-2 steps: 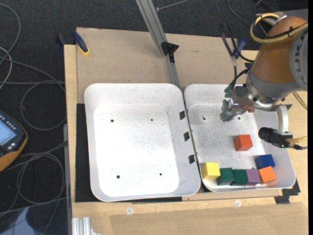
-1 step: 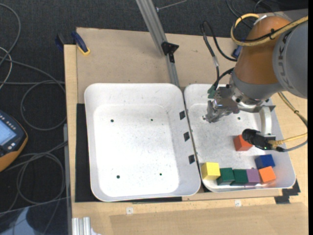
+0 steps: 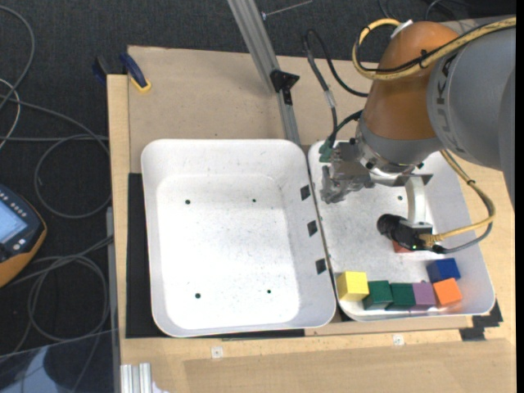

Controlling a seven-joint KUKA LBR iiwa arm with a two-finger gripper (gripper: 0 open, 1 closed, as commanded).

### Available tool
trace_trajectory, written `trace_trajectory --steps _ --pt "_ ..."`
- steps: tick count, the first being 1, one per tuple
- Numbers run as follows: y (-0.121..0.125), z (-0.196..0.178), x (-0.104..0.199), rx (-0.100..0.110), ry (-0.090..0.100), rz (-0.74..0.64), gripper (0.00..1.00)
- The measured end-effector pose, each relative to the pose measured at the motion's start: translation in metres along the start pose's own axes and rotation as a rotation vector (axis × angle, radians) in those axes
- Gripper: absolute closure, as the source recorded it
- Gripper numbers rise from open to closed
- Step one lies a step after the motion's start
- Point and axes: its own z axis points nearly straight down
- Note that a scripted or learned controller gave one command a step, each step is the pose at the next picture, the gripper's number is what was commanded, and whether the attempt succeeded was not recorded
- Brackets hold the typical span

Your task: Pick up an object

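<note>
My gripper (image 3: 334, 188) hangs over the upper left part of the right bin (image 3: 479, 252), close to the wall it shares with the left bin. Several small blocks lie in a row along the right bin's front edge: yellow (image 3: 354, 284), dark green (image 3: 378, 293), green (image 3: 403, 295), purple (image 3: 424, 294) and orange (image 3: 447, 291). A blue block (image 3: 443, 268) sits just behind the orange one. A small red piece (image 3: 400, 247) peeks out under a black part of the arm's cabling. The blocks lie well in front of the gripper, apart from it.
The left bin (image 3: 221, 236) is a wide white tray beside the right one. A slanted metal rod (image 3: 258, 39) crosses the back of the bench. Cables loop off the wrist on the right, and a yellow-and-blue tool (image 3: 136, 72) lies at the bench's back left corner.
</note>
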Motion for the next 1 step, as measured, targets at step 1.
trace_trajectory --steps 1 --pt "-0.0106 0.0005 0.0531 0.004 0.001 0.0 1.0"
